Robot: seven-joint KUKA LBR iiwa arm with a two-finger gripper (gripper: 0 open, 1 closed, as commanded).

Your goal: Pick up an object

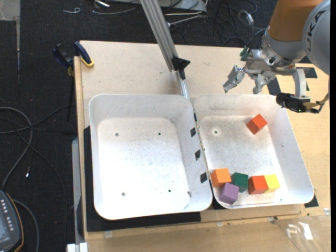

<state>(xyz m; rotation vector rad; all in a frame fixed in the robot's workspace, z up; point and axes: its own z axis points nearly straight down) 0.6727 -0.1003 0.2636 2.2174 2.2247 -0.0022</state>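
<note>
The right bin (294,156) holds several small blocks. An orange block (256,124) lies alone near its back right. Along the front edge sit another orange block (221,176), a green block (240,180), a purple block (229,192), a red-orange block (257,184) and a yellow block (272,182). My gripper (245,81) hangs open above the back rim of the right bin, fingers spread, nothing between them. It is up and left of the lone orange block.
The left bin (100,140) lies beside the right one, sharing a raised middle rim (195,146). A slanted metal pole (160,28) rises from the back of the bench. A blue and yellow clamp (79,54) sits at the bench's far left corner.
</note>
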